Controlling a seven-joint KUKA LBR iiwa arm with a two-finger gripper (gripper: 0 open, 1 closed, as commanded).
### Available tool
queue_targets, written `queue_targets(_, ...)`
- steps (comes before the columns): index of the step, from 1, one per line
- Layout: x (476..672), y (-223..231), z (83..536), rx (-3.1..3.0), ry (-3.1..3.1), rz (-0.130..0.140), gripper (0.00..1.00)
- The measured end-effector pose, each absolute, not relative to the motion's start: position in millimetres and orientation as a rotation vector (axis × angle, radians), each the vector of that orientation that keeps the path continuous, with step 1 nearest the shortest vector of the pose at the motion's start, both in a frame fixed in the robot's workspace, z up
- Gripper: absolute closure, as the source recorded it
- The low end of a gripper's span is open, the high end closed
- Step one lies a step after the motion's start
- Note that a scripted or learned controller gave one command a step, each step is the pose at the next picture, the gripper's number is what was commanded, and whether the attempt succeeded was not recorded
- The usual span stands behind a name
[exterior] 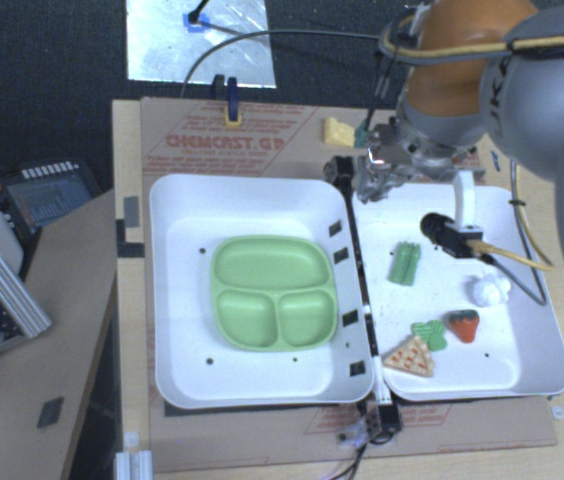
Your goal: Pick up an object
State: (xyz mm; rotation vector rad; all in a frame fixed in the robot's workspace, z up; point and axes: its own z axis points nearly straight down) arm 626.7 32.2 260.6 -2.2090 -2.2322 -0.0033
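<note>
My gripper [370,184] hangs over the far left corner of the right bin [532,368], close to the divider between the bins. Nothing is visibly held in it. Nearer the camera in that bin lie a green block [405,263], a white lump [487,290], a red strawberry-like piece [464,325], a small green leafy piece [428,334] and an orange pizza-slice toy [410,356]. The green block is the closest to the gripper, a short way in front of it.
A light green compartment tray [272,293] lies in the left bin [177,268]. A yellow wedge [339,131] sits on the cardboard behind the bins. The arm's grey body and orange band [462,38] loom over the right bin's far side.
</note>
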Motion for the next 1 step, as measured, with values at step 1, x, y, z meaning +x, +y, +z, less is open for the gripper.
queue_targets(1,628.2,90.1,261.3,-2.21,-2.233,-0.006,1.0)
